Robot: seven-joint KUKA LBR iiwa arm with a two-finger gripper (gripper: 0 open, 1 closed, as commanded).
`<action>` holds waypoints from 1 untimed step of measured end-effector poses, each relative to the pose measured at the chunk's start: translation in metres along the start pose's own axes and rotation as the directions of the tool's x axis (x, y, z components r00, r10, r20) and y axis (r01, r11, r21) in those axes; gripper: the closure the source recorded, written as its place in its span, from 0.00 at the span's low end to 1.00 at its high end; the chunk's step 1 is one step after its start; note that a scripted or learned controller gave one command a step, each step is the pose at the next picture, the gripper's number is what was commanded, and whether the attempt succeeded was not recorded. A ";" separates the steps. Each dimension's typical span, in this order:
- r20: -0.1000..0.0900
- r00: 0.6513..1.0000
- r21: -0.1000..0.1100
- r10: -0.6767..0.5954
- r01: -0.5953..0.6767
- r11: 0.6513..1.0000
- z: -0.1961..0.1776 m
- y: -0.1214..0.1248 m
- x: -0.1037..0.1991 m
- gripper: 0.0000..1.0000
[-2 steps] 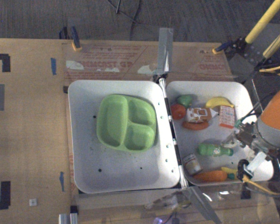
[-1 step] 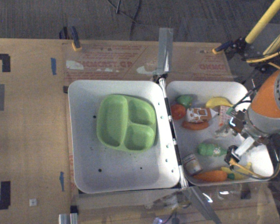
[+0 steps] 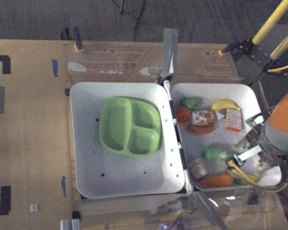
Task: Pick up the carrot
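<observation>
Camera view: hand [image 3: 243,158], grip state unclear, hovers near carrot [image 3: 217,179], a can [image 3: 198,168] beside it.

Seen from above at a slant: a bench topped with pale brown board [image 3: 29,143], marked with black corner brackets [image 3: 2,63] at the left edge and short strips of blue tape [image 3: 54,67]. Beyond the far edge, dark grey carpeted floor [image 3: 206,8] with a loop of black cable [image 3: 129,1] lying on it. Flattened cardboard [image 3: 115,61] with faded red print laid along the back of the bench, held by a small clamp [image 3: 77,39]. At the upper right, yellow poles [image 3: 276,16] slanting over a grey stand. Soft, even lighting, without hard shadows.
</observation>
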State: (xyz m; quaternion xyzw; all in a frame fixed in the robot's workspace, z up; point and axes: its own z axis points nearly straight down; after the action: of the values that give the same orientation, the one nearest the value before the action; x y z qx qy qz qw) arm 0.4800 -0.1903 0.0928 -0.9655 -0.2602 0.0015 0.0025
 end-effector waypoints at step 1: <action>0.003 0.962 -0.003 -0.274 0.274 0.962 -0.088 0.020 -0.012 0.00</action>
State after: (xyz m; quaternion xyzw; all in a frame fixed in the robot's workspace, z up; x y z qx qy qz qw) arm 0.4798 -0.2138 0.1809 -0.9203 -0.3912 0.0020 0.0009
